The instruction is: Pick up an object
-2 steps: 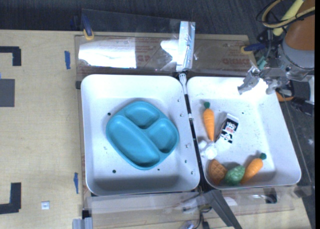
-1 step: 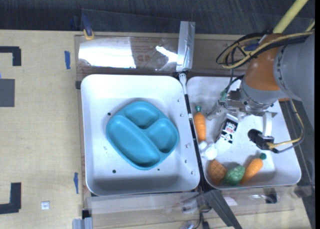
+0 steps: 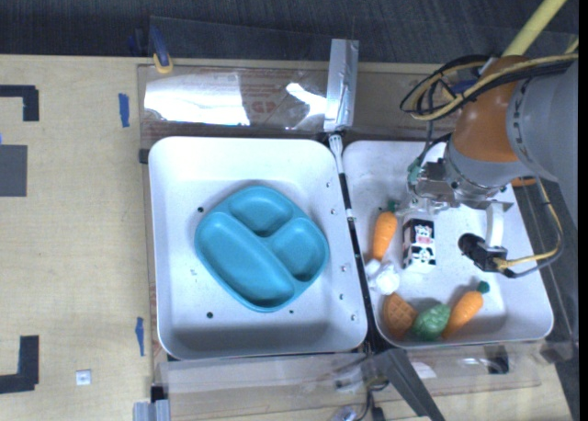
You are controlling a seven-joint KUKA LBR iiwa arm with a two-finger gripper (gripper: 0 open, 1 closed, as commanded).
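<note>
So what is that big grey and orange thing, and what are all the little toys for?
That is a robot arm. It reaches in from the right, and one camera above the bench looks down on it. Its job is to pick something up. On the bench sit two white bins. The left bin holds a blue plate with sections. The right bin holds toy food: a carrot, another carrot, something green, something orange, and a small black and white toy. The arm's gripper hangs just above that toy. I cannot tell whether it holds anything.
</note>
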